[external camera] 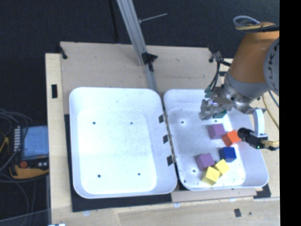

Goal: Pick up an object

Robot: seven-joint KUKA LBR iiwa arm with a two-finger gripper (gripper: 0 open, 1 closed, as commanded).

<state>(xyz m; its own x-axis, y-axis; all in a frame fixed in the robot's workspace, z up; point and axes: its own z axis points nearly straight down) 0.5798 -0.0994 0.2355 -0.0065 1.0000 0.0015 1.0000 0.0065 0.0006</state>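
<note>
Blocks (217,130) lie clustered in the right bin (188,102), so I hold the hand (209,110) just above the nearest purple one; its opening I cannot tell.

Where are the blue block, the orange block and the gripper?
blue block (227,153), camera view, middle of its top face
orange block (231,137), camera view, middle of its top
gripper (210,111), camera view, at its tip

A robotics lab or test cell: a pale wooden bench (108,65) on dark carpet carries two shallow white plastic bins (77,126), with a slanted aluminium mounting rail (134,25) overhead and a blue control box (35,141) (cables trailing) at the side.
</note>
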